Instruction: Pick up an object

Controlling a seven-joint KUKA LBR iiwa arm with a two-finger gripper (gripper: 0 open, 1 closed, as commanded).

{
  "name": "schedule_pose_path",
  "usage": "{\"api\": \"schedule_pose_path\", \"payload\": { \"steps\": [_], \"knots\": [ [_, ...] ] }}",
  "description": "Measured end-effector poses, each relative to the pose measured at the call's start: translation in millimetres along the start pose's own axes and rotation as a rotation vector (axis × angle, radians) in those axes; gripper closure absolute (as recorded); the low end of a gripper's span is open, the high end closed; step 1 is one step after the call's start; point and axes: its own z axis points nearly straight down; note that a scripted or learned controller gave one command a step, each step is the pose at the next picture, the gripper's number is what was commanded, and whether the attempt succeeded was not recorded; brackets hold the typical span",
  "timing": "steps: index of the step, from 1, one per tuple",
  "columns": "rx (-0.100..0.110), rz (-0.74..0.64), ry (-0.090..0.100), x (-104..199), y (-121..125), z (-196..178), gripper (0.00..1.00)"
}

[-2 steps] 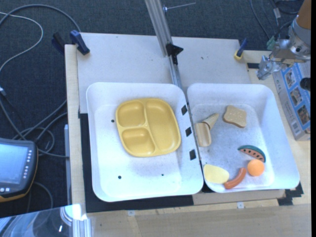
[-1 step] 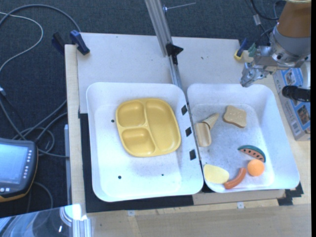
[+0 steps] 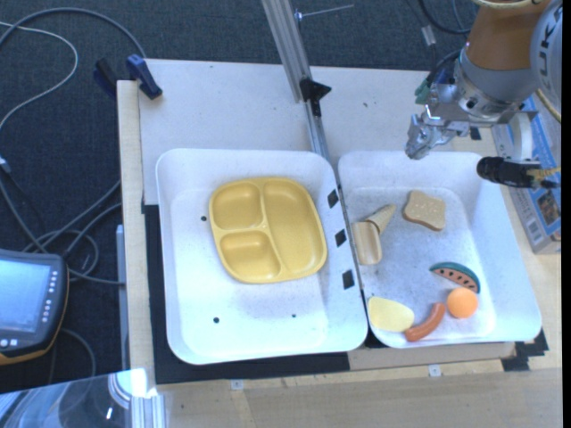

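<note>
Grey metal gripper (image 3: pixel 423 146) hovers at the upper right of the frame, above the right white bin's (image 3: pixel 505 239) far rim; whether it is open or closed, I cannot tell. Nothing is picked yet: the tan toast slice (image 3: pixel 424 210) lies below it, untouched.

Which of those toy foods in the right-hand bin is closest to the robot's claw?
The slice of toast. It lies at the far end of the bin, just below the gripper, while the watermelon slice, orange and sausage sit toward the near end.
</note>
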Motion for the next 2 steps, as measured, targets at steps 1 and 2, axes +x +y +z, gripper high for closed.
{"api": "schedule_pose_path", "payload": {
  "steps": [1, 2],
  "knots": [
    [0.001, 0.000, 0.000, 52.8, -19.7, -6.2, 1.00],
    [0.002, 0.000, 0.000, 105.8, -29.7, -6.2, 1.00]
  ]
}}
